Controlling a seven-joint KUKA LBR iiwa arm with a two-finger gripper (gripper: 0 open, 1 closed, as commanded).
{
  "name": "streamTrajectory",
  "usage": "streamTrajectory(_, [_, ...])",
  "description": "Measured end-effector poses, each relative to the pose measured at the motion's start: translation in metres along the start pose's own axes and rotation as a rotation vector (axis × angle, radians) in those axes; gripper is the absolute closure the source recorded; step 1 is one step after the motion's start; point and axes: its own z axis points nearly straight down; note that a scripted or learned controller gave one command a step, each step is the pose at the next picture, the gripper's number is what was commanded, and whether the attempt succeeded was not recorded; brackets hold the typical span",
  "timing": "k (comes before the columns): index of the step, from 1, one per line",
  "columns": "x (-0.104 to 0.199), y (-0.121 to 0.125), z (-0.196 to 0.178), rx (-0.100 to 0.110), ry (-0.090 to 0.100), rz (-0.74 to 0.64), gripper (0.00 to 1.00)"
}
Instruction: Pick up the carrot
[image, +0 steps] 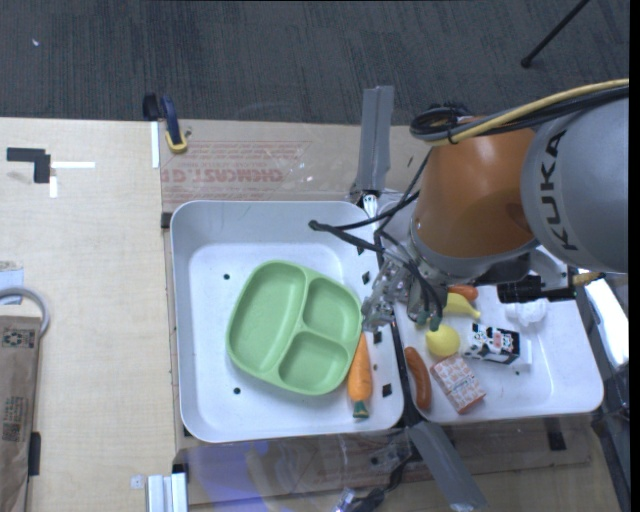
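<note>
Carrot: left bin, right edge, beside green plate; long axis running near-to-far, leafy end nearest the camera. Hand: just above the carrot's far end, holding nothing; finger spread cannot be told. Coming move, judged: a short descent.

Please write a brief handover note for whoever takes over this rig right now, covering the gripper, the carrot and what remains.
Gripper: hangs over the left bin's right edge, just above the carrot's top end; nothing seen between its fingers.
Carrot: lies in the left bin, against the right side of the green divided plate.
Done: approach only.
Left: grasp and lift the carrot.
</note>
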Motion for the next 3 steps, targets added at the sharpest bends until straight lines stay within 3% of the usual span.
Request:
streamTrajectory(1, [0.019,-0.076,0.009,0.002,0.004,-0.178,1.00])
streamTrajectory(2, [0.033,-0.036,0.009,0.002,0.003,0.076,1.00])
streamTrajectory(3, [0.026,-0.056,0.009,0.003,0.001,0.590,1.00])
